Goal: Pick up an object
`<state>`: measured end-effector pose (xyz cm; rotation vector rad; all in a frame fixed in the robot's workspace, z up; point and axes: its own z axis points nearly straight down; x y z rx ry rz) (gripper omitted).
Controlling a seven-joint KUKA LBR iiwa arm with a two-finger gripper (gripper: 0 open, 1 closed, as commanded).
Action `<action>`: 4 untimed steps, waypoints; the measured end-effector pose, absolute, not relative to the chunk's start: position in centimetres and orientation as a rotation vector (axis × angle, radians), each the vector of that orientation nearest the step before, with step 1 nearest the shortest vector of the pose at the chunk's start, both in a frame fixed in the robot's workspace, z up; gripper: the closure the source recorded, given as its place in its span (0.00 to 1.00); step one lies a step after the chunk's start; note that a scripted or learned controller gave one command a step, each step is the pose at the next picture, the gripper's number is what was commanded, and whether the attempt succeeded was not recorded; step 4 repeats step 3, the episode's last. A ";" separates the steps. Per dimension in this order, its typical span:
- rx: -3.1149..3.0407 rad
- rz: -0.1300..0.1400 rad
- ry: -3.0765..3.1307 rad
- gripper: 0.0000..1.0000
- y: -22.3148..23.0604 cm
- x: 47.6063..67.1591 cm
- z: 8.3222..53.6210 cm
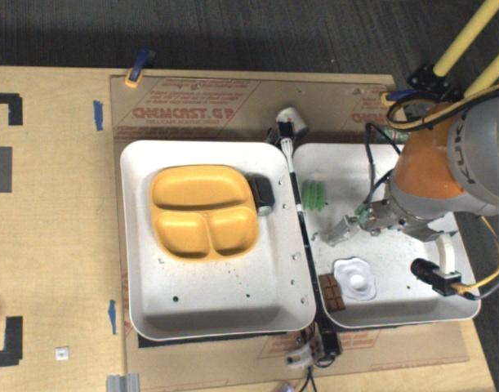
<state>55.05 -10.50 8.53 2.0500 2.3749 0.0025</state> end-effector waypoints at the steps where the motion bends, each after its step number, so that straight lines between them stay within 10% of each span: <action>1: 2.168 0.000 2.276 0.00 -10.3 49.6 8.5; 2: 2.168 0.005 2.275 1.00 -10.2 49.7 9.5; 3: 2.469 0.001 1.939 1.00 -14.8 55.6 9.1; 4: 2.469 0.001 1.939 1.00 -14.8 55.6 9.1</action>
